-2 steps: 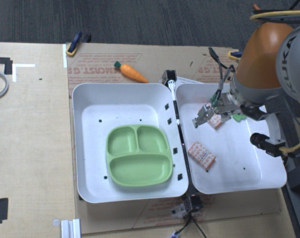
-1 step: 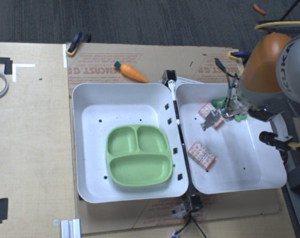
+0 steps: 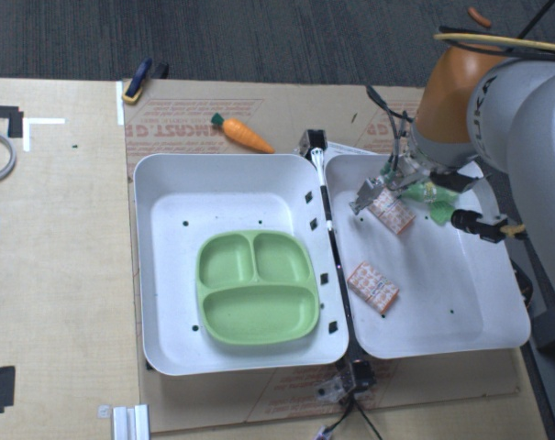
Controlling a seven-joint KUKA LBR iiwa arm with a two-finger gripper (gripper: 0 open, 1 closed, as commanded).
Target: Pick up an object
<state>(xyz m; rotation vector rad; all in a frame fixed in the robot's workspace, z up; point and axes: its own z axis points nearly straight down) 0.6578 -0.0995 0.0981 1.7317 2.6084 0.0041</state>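
The tool (image 3: 380,191) sits at the twelve o'clock end of the right bin (image 3: 460,324), touching the upper patterned packet (image 3: 392,213), its opening impossible to judge, so it could slip off the packet's edge and nudge it toward the second packet (image 3: 372,287).

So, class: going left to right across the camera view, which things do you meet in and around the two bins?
Green divided plate → toy carrot → lower patterned packet → gripper → upper patterned packet → green object.
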